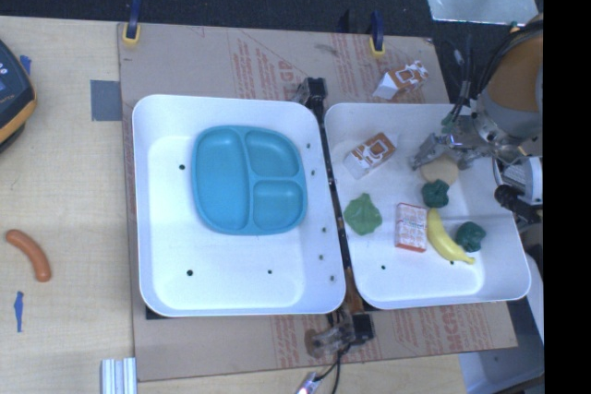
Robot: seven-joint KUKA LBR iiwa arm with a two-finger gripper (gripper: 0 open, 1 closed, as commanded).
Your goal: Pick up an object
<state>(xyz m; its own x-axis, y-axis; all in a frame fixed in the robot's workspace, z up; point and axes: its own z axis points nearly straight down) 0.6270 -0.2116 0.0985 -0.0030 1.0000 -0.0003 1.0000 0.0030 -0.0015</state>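
Observation:
My gripper [447,149] hangs low over the far right part of the right bin [416,291], right above a pale beige piece [440,171] that partly shows beneath it. Close by lie a dark green broccoli piece [435,193], a yellow banana [447,241], a second dark green piece [470,235] and a red and white packet [411,226]. A light green leafy piece [363,214] and a brown and white carton [369,152] sit nearer the bin's left side. The grey arm with its orange band [513,78] comes in from the right.
The left bin [166,281] holds a blue divided plate [249,179]. A small carton [402,80] lies on the cardboard behind the right bin. A sausage [30,255] lies on the bench at far left, and a yellow and black device [11,99] sits at the left edge.

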